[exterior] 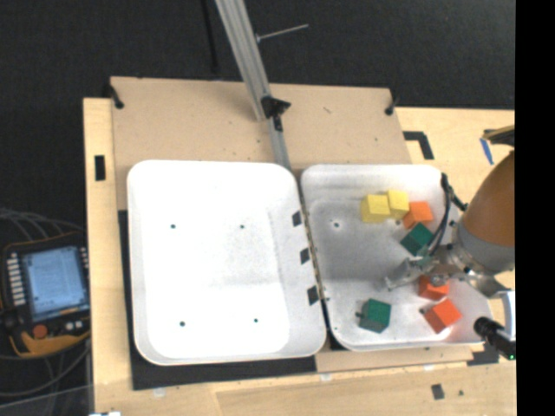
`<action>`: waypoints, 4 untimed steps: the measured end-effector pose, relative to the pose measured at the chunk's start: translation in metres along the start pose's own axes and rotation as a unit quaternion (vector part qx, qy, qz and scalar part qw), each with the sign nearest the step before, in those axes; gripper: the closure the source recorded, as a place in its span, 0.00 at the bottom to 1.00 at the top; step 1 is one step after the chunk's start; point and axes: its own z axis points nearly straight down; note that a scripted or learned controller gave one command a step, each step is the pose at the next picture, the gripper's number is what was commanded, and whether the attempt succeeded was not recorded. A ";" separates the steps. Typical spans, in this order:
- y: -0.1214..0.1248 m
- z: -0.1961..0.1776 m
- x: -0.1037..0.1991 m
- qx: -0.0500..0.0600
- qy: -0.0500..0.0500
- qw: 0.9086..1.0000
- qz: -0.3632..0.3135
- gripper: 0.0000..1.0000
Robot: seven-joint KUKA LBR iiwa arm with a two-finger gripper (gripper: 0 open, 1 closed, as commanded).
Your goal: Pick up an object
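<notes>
The right bin holds several small blocks. Two yellow blocks lie near its far side, with an orange block beside them. A dark green block sits just below those. Another green block lies near the front wall. Two red-orange blocks lie at the bin's right side. My gripper is low in the right bin, between the dark green block and the upper red-orange block. The arm's wrist, with its orange band, hangs over the bin's right edge and hides part of it.
The left bin is plain white with a few dark specks. A metal pole rises behind the bins. A handheld screen unit lies off the bench at the left.
</notes>
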 end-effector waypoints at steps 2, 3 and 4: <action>-0.003 -0.062 0.002 0.001 0.003 1.000 -0.003 1.00; 0.000 -0.115 0.000 0.000 0.002 1.000 -0.003 1.00; 0.004 -0.125 0.049 0.002 0.004 1.000 -0.005 1.00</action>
